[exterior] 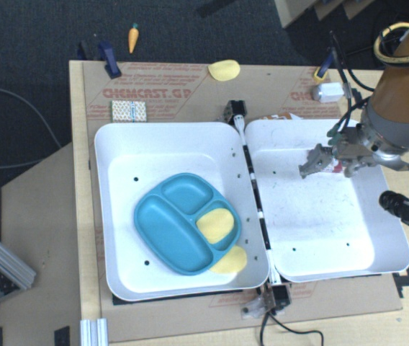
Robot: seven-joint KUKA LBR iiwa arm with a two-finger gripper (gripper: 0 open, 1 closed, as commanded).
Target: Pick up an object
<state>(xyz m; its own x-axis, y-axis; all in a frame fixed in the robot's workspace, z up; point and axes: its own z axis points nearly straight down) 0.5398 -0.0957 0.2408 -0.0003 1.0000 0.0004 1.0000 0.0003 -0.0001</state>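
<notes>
Blue divided tray (179,225), yellow item (216,224) inside.

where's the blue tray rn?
In the left bin, toward its front, the blue tray holds one yellow piece; another lies at its front-right edge.

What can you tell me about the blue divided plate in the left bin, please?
The blue divided plate looks like smooth moulded plastic, roughly oval, with raised ridges splitting it into three compartments. It lies flat and upright, turned at a slant, in the lower middle of the left bin. A yellow piece sits in its right-hand compartment; another yellow piece lies against its lower right rim. The gripper hovers over the other bin.
</notes>
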